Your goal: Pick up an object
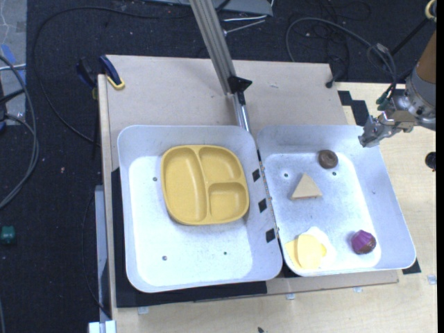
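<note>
Objects for picking lie in the right bin: a tan wedge near the middle, a small brown round piece behind it, a purple lump and a pale yellow disc at the front. The tool hangs over the bin's far right rim; whether it is wide or narrow cannot be told. Risks: the wedge's sloped faces may slip, the flat disc offers little edge. A yellow divided plate, smooth plastic, sits in the left bin.
</note>
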Tool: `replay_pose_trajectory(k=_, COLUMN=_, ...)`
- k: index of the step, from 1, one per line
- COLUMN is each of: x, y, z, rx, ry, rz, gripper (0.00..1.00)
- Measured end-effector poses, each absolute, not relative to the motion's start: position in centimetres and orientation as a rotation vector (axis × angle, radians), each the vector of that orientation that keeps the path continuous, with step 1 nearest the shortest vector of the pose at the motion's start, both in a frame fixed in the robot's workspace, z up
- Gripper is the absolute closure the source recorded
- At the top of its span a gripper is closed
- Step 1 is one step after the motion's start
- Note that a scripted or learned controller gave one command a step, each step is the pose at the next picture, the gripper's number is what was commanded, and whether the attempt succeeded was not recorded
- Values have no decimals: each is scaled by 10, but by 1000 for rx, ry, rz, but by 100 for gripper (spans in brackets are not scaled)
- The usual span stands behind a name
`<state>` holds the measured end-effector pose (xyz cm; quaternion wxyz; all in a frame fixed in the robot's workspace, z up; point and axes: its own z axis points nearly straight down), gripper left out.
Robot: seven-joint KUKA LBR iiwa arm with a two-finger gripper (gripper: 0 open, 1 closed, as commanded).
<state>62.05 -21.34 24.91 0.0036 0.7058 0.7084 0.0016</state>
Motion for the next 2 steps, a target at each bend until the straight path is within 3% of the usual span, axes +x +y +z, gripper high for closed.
replay_pose_trajectory(k=1, x=621, y=-213, z=257, rx=2215, ry=2223, rz=2, gripper=100)
replay_pose_trajectory(k=2, x=615, y=-158, z=262, rx=2213, ry=2231, rz=3, gripper=100)
